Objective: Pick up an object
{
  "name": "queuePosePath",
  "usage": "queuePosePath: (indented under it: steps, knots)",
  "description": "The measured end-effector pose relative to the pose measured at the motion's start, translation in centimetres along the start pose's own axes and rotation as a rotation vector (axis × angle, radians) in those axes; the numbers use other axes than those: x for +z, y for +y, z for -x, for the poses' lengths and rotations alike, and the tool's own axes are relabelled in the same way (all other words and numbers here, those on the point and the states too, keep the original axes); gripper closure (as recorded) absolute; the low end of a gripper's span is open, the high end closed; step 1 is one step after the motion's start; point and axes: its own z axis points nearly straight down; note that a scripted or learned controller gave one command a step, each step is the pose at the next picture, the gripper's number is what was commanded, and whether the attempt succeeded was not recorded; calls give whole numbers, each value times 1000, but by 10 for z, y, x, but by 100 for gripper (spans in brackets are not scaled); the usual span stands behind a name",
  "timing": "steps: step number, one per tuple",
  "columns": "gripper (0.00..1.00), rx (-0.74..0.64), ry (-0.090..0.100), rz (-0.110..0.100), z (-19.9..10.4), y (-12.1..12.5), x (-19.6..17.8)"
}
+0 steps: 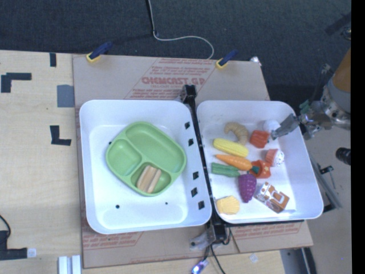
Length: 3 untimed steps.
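The right bin (302, 176) holds several toy foods: a tan curved piece (236, 131), a red tomato (259, 138), a yellow corn cob (230, 148), an orange carrot (234, 161), a green pod (225, 169), purple grapes (247, 186), a yellow round piece (228, 205), a red pepper (262, 169) and a brown-and-white packet (272, 197). My gripper (288, 125) hangs over the right bin's upper right part, just right of the tomato, and nothing shows in its grasp.
The left bin (94, 153) bears a green divided plate (145, 156) with a tan bun (149, 177) in one compartment. Black clips (197, 153) join the two bins along the middle. Cardboard lies under both bins, and a cable (171, 36) runs across the dark floor behind.
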Motion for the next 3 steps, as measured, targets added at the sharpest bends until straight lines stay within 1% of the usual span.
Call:
queuePosePath:
  steps: [1,2,3]
  knots:
    - [0,1,-4,16,-58,30,125]
    - [0,1,3,3,-42,-21,142]
    - [0,2,-2,4,-49,-83,142]
